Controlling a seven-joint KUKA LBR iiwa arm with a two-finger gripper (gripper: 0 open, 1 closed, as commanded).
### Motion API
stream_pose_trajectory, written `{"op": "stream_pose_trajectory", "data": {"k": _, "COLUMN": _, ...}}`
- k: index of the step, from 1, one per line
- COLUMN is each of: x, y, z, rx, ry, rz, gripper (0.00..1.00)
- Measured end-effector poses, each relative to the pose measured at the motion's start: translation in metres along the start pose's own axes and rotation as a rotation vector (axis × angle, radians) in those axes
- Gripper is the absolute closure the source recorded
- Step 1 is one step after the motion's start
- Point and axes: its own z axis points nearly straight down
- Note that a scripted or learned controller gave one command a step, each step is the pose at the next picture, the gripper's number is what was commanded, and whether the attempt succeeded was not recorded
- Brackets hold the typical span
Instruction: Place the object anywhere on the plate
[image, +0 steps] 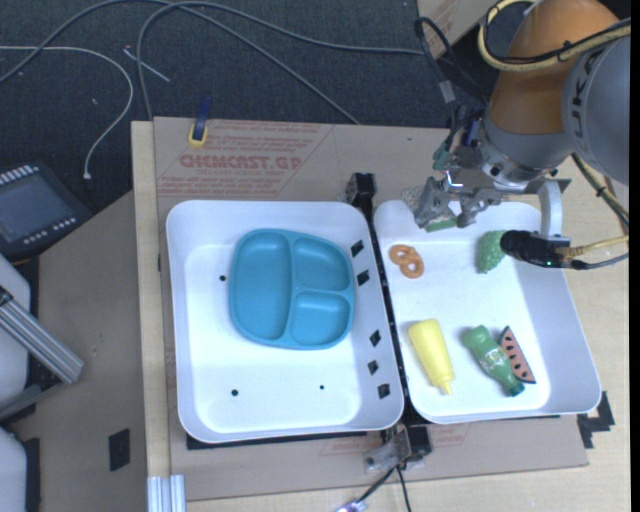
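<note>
On the table, the left shallow white bin (200, 380) holds a light blue plastic plate with three compartments (291, 287), lying flat near the bin's middle. The right shallow white bin (560, 340) sits just beside it and holds the loose pieces. A small orange pretzel-shaped toy (406, 260) lies near its upper left. Below it a yellow plastic bottle (433, 353) lies on its side. Further right, a green toy bottle (490, 358) touches a watermelon slice toy (516, 358). A green leafy toy (490, 250) rests near the bin's upper right edge. The metal claw (447, 213) hovers over the right bin's upper left corner, above the pretzel, released and grasping nothing.
</note>
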Motion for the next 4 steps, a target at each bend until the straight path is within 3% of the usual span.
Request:
{"op": "stream_pose_trajectory", "data": {"k": 2, "x": 0.096, "y": -0.001, "z": 0.0, "rx": 0.0, "ry": -0.001, "rz": 0.001, "gripper": 1.0}}
{"op": "stream_pose_trajectory", "data": {"k": 3, "x": 0.148, "y": 0.011, "z": -0.004, "rx": -0.005, "ry": 0.0, "rz": 0.0, "gripper": 1.0}}
{"op": "stream_pose_trajectory", "data": {"k": 4, "x": 0.195, "y": 0.018, "z": 0.019, "rx": -0.003, "ry": -0.001, "rz": 0.001, "gripper": 1.0}}
